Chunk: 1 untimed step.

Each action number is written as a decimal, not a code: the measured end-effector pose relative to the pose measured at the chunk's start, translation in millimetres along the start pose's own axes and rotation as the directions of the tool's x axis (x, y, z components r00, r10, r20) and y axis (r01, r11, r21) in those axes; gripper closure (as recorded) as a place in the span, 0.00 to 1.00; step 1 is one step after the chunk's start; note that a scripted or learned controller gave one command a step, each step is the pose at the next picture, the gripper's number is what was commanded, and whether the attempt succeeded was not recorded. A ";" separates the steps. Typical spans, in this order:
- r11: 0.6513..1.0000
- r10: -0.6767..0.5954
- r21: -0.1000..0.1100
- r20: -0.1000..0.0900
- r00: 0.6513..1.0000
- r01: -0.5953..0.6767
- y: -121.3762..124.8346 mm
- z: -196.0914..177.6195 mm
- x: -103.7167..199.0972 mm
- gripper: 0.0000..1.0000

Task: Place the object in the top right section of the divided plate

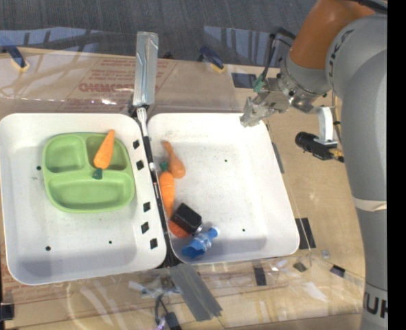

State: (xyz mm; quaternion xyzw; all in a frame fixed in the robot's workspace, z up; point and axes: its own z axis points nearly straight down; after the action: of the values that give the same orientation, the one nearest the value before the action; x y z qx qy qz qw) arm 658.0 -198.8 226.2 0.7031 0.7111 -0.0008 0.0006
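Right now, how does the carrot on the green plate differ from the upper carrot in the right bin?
The plate carrot lies in the divided plate's top right section; the bin carrot lies on the right bin floor. The plate carrot leans up-right, the bin carrot up-left. Both are orange.

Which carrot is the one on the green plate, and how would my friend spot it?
Look in the left white bin for the green divided plate. The orange toy carrot lies across its top right section. The other carrots lie in the right bin.
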 end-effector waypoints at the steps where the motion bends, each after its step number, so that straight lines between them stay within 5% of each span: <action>1: 1.000 -0.006 0.000 0.001 1.000 0.006 0.7 -10.4 0.7 1.00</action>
State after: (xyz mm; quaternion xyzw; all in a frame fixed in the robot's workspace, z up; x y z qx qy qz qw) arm 658.7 -198.1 236.6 0.7009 0.7132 -0.0014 0.0010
